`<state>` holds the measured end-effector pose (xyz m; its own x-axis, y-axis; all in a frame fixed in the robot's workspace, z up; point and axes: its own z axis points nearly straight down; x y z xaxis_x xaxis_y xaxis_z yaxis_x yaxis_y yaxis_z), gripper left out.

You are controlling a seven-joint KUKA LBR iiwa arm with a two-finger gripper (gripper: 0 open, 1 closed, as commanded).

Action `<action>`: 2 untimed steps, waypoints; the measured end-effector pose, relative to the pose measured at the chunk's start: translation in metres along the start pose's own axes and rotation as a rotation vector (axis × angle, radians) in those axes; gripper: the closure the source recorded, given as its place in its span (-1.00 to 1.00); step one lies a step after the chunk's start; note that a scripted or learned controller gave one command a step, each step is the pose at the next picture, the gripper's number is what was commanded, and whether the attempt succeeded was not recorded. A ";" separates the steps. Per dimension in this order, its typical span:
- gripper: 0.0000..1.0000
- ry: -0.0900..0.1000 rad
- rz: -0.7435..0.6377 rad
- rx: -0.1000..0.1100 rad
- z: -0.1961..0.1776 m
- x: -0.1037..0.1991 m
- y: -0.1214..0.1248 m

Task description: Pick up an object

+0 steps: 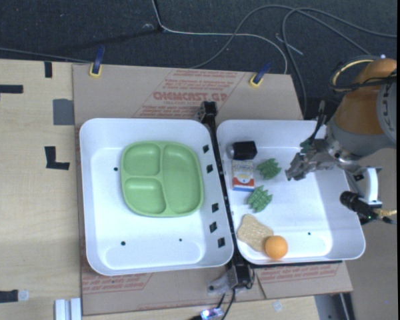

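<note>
My gripper (299, 171): over right bin (333, 235), grip state unclear.
Nearest target: green leafy piece (269, 169), just left, within reach.

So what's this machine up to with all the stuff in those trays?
A robot arm is reaching in from the right over the right bin, trying to pick something up. Its gripper sits just right of two green toys, with nothing seen between its fingers. Also in that bin are a black can, a small carton, a cracker and an orange. The left bin holds a green divided plate.
</note>
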<state>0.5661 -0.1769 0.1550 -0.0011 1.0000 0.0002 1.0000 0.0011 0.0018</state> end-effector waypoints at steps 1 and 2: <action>1.00 -0.002 0.000 -0.003 -0.061 -0.006 0.004; 1.00 0.000 0.000 0.000 -0.083 -0.005 0.005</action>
<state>0.5706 -0.1824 0.2377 -0.0015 1.0000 0.0001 1.0000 0.0015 0.0015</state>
